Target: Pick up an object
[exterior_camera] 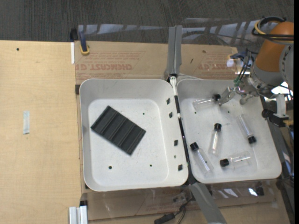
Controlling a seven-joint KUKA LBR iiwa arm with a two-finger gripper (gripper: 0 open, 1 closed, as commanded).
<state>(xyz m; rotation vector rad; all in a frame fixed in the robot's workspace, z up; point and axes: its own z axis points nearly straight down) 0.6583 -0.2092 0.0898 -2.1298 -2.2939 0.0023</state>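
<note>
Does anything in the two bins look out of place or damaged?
Nothing looks damaged. The clear vials lie scattered at different angles in the right bin, and the ribbed black pad lies askew in the left bin.

One fixed camera looks down at a slant on both bins (88,139) — set well back.

You have a pale wooden desk (37,171) under everything, with a small grey strip of tape (26,122) stuck near its left edge. A brown cardboard sheet (126,62) with red printing lies along the far side, and a small clamp (83,48) sits at its left corner. Two white bins meet at the middle, the left bin (83,139) touching the right bin (276,164). A grey post (174,50) stands behind their seam. Dark carpet (117,8) covers the floor beyond.
</note>
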